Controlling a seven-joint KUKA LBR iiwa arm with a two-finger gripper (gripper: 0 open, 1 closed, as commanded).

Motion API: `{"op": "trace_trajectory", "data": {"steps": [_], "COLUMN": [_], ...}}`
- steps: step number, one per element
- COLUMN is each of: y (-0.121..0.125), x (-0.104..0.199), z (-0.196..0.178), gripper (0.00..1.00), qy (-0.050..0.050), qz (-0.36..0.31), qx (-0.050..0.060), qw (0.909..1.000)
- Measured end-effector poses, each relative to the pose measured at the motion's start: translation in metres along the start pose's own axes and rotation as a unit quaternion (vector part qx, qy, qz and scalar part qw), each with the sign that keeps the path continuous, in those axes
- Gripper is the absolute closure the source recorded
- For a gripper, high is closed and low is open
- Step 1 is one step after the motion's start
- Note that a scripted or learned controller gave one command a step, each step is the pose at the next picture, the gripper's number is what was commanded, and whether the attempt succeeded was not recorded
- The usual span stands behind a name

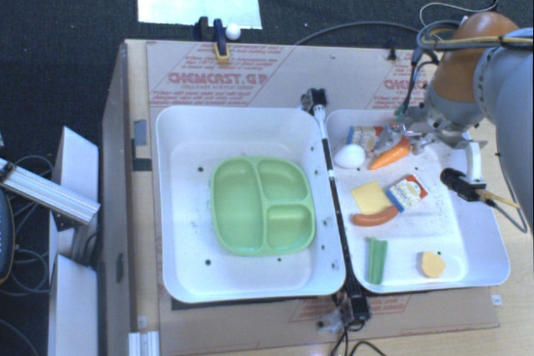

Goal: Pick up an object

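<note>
My gripper hangs low over the back of the right bin, directly above the upper end of an orange carrot. The carrot lies at a slant beside a white egg. I cannot see whether the carrot is touched or gripped. In front of them lie a yellow cheese square, a small red and white box and a reddish sausage. A green stick and a yellow-orange chunk sit near the bin's front edge.
The left bin holds a green divided plate. A small printed packet lies at the back of the right bin, left of the gripper. The arm enters from the upper right.
</note>
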State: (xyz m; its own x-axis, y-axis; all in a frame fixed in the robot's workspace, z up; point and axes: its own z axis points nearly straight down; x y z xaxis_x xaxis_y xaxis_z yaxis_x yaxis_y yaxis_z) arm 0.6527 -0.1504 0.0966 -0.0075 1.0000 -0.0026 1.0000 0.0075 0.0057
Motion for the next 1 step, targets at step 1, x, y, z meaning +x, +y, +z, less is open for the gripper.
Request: {"op": "trace_trajectory", "data": {"steps": [1], "y": [-0.0612], "x": [0.0947], "z": [-0.0894], "gripper": [1.0], "qy": [0.002], "qz": [0.001], "qx": [0.001], "qw": [1.0]}}
